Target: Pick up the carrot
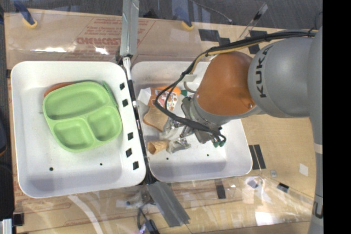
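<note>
The two-finger metal gripper (176,137) hangs low in the right shallow white bin (236,164); whether it grips anything I cannot tell. The carrot cannot be picked out among the clutter beneath. A green three-compartment plastic tray (82,115) lies in the left shallow white bin (27,118).

White capital letters reading "KU" run sideways along the grey arm (285,76), just beside its orange band; the rest of the word curves out of sight; faint red printing marks the clear plastic sheet (104,35) spread over the table behind the left bin, too washed out and turned to read; a small packet (171,99) in the right bin bears printing too small to make out.
</note>
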`<state>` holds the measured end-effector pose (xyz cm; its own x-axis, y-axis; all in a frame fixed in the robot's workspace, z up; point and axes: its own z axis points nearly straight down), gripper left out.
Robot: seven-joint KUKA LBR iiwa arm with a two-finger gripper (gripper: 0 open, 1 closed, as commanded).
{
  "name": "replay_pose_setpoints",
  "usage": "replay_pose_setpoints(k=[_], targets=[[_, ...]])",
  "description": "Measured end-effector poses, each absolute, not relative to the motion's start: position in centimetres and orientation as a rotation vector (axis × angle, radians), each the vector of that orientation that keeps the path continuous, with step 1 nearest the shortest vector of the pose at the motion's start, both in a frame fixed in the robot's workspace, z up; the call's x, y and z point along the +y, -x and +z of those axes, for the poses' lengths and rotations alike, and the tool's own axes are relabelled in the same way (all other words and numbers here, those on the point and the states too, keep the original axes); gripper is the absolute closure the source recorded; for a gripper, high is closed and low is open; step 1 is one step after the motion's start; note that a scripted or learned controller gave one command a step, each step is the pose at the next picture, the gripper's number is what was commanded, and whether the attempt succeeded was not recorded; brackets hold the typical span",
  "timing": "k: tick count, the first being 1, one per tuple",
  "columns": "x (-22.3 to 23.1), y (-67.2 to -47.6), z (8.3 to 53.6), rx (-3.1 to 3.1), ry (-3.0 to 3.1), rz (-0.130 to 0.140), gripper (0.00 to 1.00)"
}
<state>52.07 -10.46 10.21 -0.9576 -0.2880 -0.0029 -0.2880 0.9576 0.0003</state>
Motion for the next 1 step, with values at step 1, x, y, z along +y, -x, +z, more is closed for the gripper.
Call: replay_pose_setpoints(k=[1], targets=[[-3.87,-49.55,20.1,3.107,0.289,-0.012,1.0]])
